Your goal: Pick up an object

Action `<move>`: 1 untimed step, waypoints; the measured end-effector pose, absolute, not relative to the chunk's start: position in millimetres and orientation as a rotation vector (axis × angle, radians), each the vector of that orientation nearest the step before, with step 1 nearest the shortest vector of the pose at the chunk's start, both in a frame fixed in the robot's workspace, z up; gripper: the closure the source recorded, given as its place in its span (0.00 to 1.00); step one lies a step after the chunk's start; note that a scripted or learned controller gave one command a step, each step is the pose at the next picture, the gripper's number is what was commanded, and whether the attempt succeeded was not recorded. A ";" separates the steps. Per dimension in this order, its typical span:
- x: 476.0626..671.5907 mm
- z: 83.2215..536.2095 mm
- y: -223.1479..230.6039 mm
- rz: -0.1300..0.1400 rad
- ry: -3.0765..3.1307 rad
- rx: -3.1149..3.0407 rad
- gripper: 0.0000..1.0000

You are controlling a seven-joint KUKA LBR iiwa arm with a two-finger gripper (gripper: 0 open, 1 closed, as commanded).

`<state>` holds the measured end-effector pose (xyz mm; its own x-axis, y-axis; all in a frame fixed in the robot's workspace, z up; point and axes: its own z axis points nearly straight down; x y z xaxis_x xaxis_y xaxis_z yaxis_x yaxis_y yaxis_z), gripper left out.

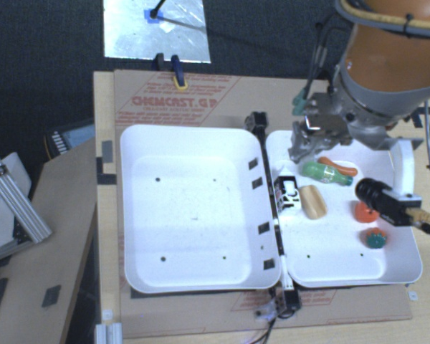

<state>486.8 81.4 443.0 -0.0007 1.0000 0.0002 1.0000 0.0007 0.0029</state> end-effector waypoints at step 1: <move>487.0 419.4 46.0 0.002 2.220 2.220 1.00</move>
